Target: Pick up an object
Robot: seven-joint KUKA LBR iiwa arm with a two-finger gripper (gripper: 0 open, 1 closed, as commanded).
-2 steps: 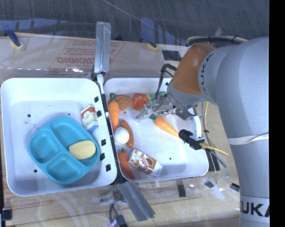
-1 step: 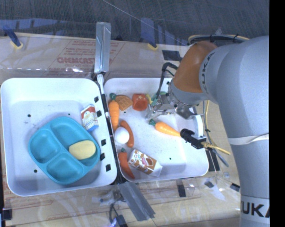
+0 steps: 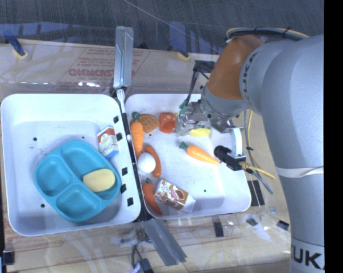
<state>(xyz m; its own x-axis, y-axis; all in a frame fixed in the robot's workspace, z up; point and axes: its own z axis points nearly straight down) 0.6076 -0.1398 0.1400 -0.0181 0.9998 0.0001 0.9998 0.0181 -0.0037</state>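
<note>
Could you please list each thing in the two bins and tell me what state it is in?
blue tray: flat in left bin, holding a yellow potato
small carton: left bin, beside tray
large carton: lying in right bin
egg: loose, by divider
carrot: lying free, mid-bin
yellow piece: just beneath gripper

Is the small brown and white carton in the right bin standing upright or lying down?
Lying down. The small brown and white carton rests on its side, printed face up, on the right white bin floor near the front wall.
</note>
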